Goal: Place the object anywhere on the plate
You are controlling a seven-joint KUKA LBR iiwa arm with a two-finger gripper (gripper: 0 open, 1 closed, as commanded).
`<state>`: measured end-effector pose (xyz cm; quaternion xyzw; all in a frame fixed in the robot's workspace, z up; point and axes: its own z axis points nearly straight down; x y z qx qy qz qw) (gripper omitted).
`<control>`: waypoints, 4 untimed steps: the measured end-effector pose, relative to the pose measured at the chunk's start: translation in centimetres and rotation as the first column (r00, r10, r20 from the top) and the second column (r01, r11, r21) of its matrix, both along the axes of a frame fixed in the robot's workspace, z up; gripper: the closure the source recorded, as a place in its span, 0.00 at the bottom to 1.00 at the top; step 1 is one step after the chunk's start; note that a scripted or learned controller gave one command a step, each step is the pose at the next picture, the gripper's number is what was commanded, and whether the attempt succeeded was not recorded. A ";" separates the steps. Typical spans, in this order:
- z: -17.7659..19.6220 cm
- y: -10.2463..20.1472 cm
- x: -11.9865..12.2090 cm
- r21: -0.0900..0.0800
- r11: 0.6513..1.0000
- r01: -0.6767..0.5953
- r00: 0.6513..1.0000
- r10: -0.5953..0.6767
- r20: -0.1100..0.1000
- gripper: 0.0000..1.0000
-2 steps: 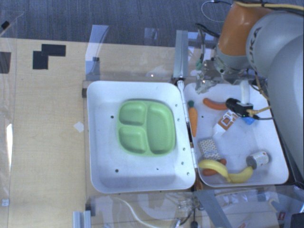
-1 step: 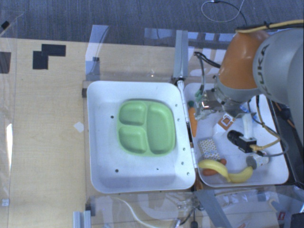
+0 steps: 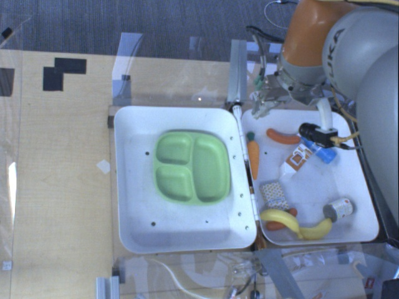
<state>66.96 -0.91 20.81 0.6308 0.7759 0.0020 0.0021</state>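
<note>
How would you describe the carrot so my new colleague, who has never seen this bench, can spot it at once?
Look at the right white bin, the one crowded with small items. Go to its left wall, near the back, just beside the divider from the bin holding the green plate. The carrot lies there lengthwise: a slim orange cone with a small green top, unlike the red sausage beside it.

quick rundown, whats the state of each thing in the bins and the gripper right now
green plate: flat in the left bin, nothing on it
carrot: lying along the right bin's left wall
sausage: lying flat near the far end
banana: lying at the near edge
checkered packet: flat beside the banana
gripper: over the right bin's far left corner, nothing seen in it
</note>
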 end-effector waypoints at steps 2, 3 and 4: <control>-2.2 3.8 -2.4 0.000 0.997 0.083 0.997 -0.083 0.000 1.00; -2.3 -0.8 -5.6 0.001 0.926 0.377 0.926 -0.377 -0.004 1.00; -1.1 6.2 -6.6 0.002 0.887 0.462 0.887 -0.462 -0.004 1.00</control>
